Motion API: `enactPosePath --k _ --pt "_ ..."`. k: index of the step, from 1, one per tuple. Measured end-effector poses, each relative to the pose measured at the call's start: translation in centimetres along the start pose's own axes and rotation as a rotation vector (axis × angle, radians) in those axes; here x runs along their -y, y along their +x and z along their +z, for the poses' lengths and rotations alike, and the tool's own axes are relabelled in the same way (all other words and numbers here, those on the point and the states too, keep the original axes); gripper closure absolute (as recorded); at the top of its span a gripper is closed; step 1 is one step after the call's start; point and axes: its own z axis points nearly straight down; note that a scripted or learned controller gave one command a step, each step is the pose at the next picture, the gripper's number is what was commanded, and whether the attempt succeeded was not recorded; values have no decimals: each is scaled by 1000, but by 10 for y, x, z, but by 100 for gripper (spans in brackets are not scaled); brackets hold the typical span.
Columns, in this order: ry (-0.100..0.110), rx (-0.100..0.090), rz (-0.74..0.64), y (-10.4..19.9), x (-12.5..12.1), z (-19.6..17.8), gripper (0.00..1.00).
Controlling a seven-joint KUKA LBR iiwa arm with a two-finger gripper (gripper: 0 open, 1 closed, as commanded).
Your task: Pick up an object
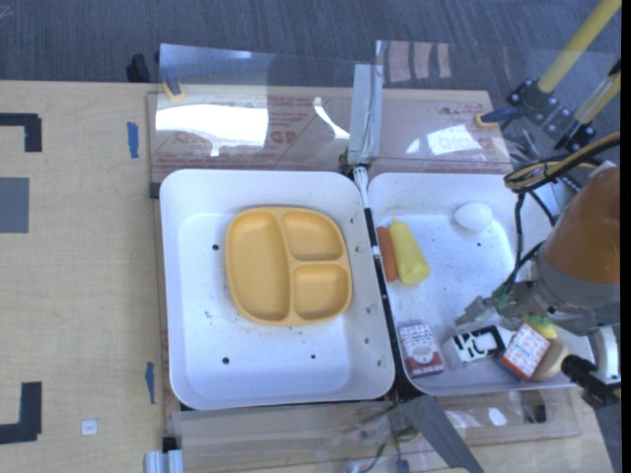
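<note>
The right bin (444, 264) holds several small things. A yellow bottle (407, 252) lies next to an orange stick-shaped item (386, 254) at the bin's left wall. A white egg-shaped item (473, 215) sits toward the back. Along the front lie a red-and-white carton (421, 349), a black-and-white item (476, 344) and a red-and-orange box (525, 351). My gripper (490, 310) hangs low over the front right of this bin, just above the black-and-white item and left of the box. Nothing visibly sits in its grasp.
The left bin (187, 264) carries a yellow divided plate (288, 264). A ridge (375, 264) separates the two bins. Clear panels (256, 106) stand behind them. Cables (537, 180) and the arm's orange band (592, 230) overhang the right bin's right side.
</note>
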Motion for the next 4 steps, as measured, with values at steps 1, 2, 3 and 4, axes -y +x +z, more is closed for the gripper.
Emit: enactPosePath --k 1,2,3,4 --pt "11 -17 -158 -55 -38 -58 0" --pt "10 -5 -117 -70 -97 -66 0" --pt "21 -7 268 -44 -49 0 0" --pt "8 -4 43 -39 -19 12 0"
